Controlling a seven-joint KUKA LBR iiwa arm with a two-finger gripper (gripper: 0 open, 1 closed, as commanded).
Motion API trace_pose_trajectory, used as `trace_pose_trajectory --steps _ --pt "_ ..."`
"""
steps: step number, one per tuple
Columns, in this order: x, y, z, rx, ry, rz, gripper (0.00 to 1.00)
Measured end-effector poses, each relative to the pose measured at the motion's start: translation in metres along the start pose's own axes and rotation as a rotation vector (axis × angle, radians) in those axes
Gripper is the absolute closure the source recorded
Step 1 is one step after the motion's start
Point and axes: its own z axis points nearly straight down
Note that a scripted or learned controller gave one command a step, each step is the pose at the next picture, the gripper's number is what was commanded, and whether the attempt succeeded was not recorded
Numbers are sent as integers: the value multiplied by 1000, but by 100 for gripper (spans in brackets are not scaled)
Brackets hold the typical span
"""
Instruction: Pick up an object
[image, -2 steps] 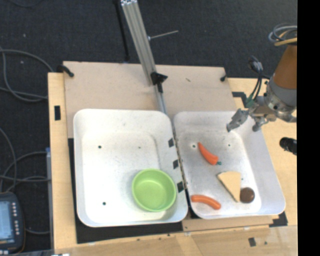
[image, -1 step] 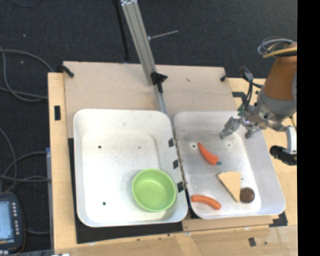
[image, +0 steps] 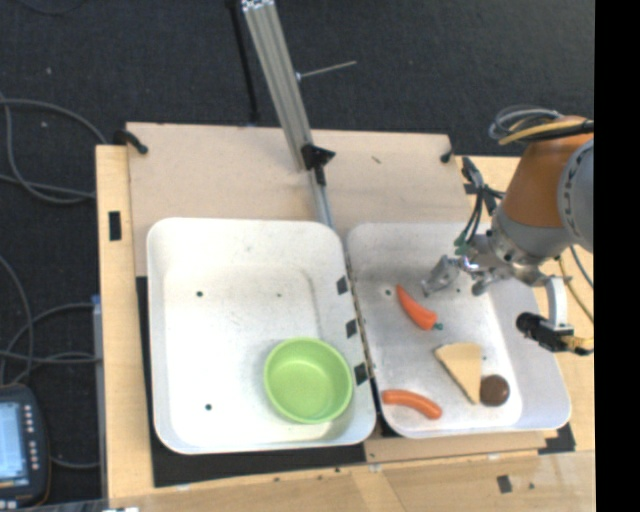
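My gripper (image: 458, 279) hangs over the right bin (image: 400, 250), near its upper right part, with its two fingers spread apart and nothing between them. An orange carrot (image: 416, 308) lies just below and left of the fingertips, apart from them. Lower in the same bin lie a yellow cheese wedge (image: 461, 368), a small brown ball (image: 493, 390) touching its right side, and an orange-red sausage (image: 411, 402) near the front wall.
The left bin (image: 210, 270) holds a green bowl (image: 307, 379) at its lower right corner. A metal pole (image: 285, 85) slants up from between the bins. Cables hang beside the arm's wrist at the right.
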Motion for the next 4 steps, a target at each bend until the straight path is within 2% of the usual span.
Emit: trace_pose_trajectory --steps 1,2,3,4 --pt "-1 2 -14 -7 1 2 100" --pt "2 3 -79 -13 0 -7 100" --pt "1 3 -87 -8 2 -7 100" --pt "48 -9 -80 -4 2 -9 100"
